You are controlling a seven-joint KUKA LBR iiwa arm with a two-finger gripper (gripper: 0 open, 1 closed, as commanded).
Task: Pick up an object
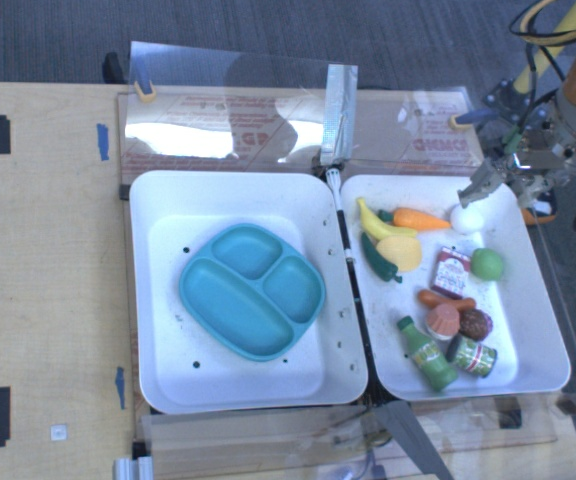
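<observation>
The right bin (543, 343) holds the toy food. A white egg (466, 218) lies at its far right corner. My gripper (485, 184) hangs just above and to the right of the egg, very close to it or touching it. To the egg's left lie an orange carrot (420, 220), a yellow banana (372, 219) and a yellow fruit (401, 253). A green ball (487, 263) and a red carton (452, 272) sit just in front of the egg.
The left bin (158, 208) holds a blue divided plate (253, 290). At the right bin's near end are a green bottle (428, 354), a can (476, 358) and several small round foods (458, 321). Clear plastic panels (228, 118) stand behind both bins.
</observation>
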